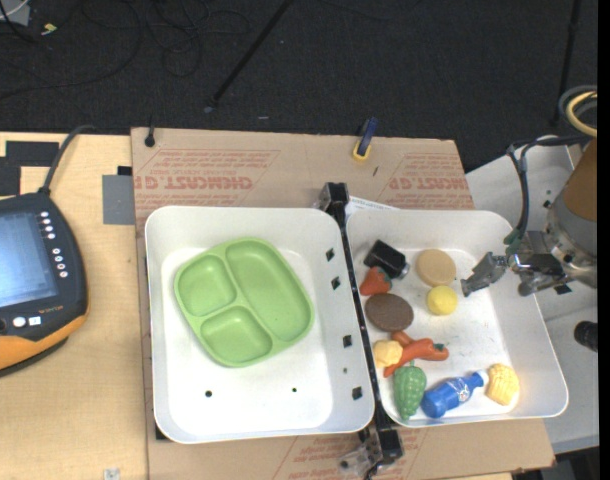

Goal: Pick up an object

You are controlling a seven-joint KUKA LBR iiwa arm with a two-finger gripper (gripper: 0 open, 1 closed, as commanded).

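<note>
Sitting at frame centre-left, the left bin (185,388) holds a green divided plate (243,301). The right bin (530,368) holds a brown disc (389,312), tan round piece (435,265), blue bottle (451,394), green vegetable (409,389), corn (501,383), carrot (421,348), black block (385,258) and yellow ball (442,300). The hand (505,273), at that bin's right rim, grips nothing; its spread I cannot tell.

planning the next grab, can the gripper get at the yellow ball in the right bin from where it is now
Probably yes. The gripper hangs over the right bin, just right of the yellow ball, with bare floor between them; the tan round piece crowds the ball's upper side.
</note>
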